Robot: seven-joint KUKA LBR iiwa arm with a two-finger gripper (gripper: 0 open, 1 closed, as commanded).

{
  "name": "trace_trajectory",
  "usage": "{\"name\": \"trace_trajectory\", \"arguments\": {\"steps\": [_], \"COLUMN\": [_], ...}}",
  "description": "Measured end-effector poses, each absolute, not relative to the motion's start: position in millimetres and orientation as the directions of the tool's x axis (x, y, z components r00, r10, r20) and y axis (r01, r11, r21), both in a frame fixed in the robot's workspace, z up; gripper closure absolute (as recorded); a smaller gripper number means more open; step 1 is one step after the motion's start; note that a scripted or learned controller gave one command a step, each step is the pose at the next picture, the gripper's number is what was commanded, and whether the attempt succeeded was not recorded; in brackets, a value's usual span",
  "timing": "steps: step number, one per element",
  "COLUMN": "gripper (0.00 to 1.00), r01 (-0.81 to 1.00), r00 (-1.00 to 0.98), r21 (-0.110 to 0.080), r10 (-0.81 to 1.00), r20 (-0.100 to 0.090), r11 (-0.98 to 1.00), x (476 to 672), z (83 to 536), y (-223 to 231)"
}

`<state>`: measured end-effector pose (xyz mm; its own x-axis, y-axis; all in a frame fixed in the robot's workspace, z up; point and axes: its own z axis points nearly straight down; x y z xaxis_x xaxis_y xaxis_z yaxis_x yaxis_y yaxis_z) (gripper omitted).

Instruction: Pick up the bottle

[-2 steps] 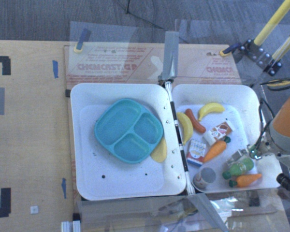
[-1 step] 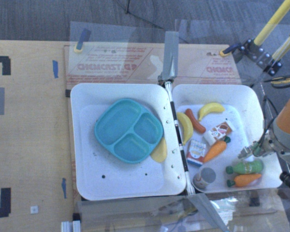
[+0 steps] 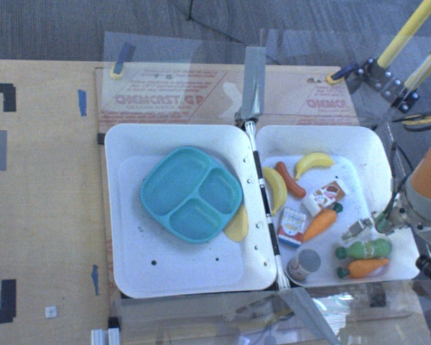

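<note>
— As seen from above, whereabouts for the bottle (image 3: 364,249)?

— Lying on its side in the right bin (image 3: 377,139), close to that bin's right edge and not far from its front right corner. Green body, darker green end pointing toward the bin's middle.

— Touching anything?

— Just beside a small carrot (image 3: 363,267), also on its side, nearer the front edge. Touching or merely close: cannot tell.

— And the gripper (image 3: 368,226)?

— Low over the right bin, near its right edge, just on the far side of the bottle. Hanging off the arm (image 3: 425,185), grey with an orange band, reaching in across the right edge. Jaws apart or together: cannot tell, too blurred. No sign of the bottle between them.

— Rest of the right bin?

— 2 bananas: curved banana (image 3: 314,163) toward the far edge, long banana (image 3: 276,187) along the left edge. Red sausage (image 3: 290,180) between those 2. White-and-red carton (image 3: 325,196) about the middle, big carrot (image 3: 320,223) just in front of it, small box (image 3: 293,226) beside that, nearer the left edge. Grey can (image 3: 304,262) by the front left corner.

— Left bin (image 3: 109,214)?

— 1 teal plate (image 3: 192,192) with 3 compartments, around the middle. Third banana (image 3: 237,225) peeking out from under the plate's rim, near the bin's right edge.
</note>
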<state>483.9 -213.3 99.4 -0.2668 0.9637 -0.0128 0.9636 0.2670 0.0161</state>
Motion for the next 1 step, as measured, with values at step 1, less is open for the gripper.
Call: {"name": "trace_trajectory", "arguments": {"steps": [1], "gripper": [0.00], "r01": [0.932], "r00": [-0.364], "r21": [0.005], "r10": [0.932], "r20": [-0.008], "r11": [0.364], "x": [480.2], "z": [88.3], "y": [-203.9]}}
